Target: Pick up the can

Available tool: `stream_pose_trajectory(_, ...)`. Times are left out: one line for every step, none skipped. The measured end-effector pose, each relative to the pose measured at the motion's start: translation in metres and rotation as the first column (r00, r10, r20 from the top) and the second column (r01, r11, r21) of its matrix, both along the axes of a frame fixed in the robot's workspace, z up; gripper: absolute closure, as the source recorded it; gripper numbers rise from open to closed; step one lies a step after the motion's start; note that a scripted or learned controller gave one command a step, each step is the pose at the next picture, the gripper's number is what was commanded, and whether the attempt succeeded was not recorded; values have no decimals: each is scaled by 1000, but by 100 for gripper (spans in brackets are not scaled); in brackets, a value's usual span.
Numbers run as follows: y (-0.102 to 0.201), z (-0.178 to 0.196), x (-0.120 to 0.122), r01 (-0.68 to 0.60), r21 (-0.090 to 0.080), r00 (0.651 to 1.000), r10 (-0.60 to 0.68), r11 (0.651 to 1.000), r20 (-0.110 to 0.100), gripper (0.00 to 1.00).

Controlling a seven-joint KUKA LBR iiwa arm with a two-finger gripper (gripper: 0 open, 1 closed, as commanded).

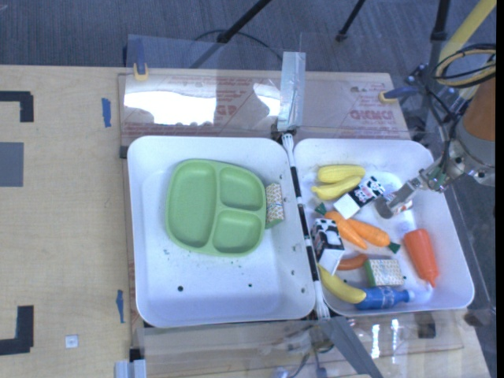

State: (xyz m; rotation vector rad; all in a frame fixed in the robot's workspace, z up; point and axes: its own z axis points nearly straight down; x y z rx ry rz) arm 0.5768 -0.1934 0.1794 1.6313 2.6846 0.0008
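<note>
Your claw [391, 203] hangs over the right white bin [457, 242]; its grip is indiscernible. Grey carpet [79, 14] lies beyond.

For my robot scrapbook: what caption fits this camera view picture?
Robot hand reaches into the right bin of toy food, beside a green plate in the left bin.

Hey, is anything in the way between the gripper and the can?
Taking the can to be the labelled cylinder near the right bin's front, two small carrots lie between it and the gripper. Nothing covers its top.
</note>
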Motion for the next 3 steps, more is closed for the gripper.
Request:
stream_pose_trajectory(-29, -61, 47, 24, -2, 1000, -24, 1000, 5, 0)
stream_pose_trajectory(-16, -91, 26, 351, 17, 937, -351, 936, 0, 0)
stream_pose_trajectory(-23, -80, 25, 356, 7, 934, -356, 935, 7, 100)
